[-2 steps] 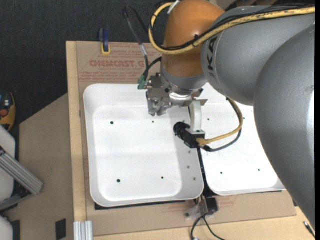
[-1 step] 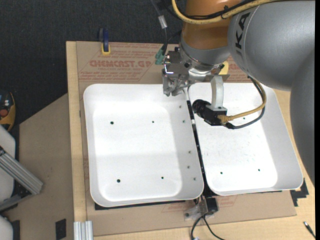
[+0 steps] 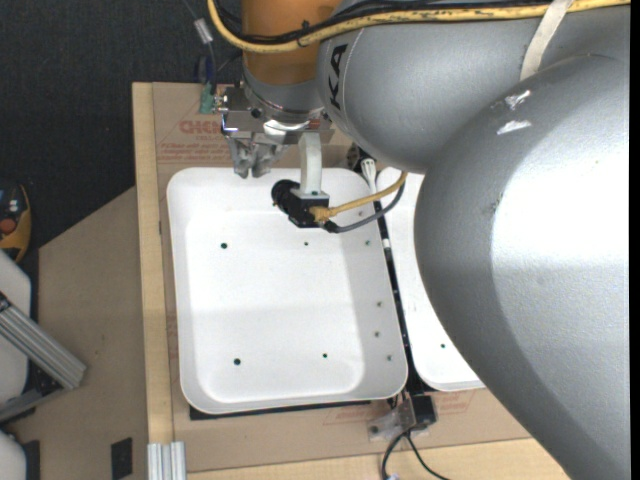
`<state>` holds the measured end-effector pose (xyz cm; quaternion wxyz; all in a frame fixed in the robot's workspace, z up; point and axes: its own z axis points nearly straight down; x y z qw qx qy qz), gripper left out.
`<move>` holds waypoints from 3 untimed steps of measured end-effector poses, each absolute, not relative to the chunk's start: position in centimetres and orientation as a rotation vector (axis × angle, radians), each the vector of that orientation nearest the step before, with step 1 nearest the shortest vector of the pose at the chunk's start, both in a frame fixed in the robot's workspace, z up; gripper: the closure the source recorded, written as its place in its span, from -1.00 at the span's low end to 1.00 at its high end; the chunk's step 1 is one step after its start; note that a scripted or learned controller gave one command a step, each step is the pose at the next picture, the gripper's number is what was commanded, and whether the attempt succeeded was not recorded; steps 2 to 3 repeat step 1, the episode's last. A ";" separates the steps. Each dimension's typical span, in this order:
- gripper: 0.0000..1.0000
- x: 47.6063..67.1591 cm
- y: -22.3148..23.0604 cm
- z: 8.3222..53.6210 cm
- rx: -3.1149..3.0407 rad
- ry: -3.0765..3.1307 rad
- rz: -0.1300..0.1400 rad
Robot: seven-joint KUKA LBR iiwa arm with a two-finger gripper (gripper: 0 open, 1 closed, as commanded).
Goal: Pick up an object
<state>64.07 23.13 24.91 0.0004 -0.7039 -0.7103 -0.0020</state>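
My gripper point(image 3: 253, 165) hangs over the far rim of the left white bin point(image 3: 200, 298), near its back left corner. Its two grey fingers point(image 3: 243, 160) point down, close together, and I see nothing between them. A white bracket with a black connector point(image 3: 297, 204) and a yellow cable hangs from the wrist just to the gripper's right, above the bin floor. I see no loose object on the visible floor of the left bin, which has just a few small dark dots.
The grey arm and its orange band point(image 3: 300, 18) cover the upper right and hide most of the right bin point(image 3: 440, 368). A black divider point(image 3: 392, 278) runs between the bins. The brown bench board point(image 3: 150, 268) borders the left bin.
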 end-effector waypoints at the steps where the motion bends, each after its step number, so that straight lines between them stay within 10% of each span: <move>1: 1.00 66.1 17.8 33.1 -2.231 -2.222 -0.013; 3: 1.00 66.1 17.8 33.1 -2.231 -2.222 -0.013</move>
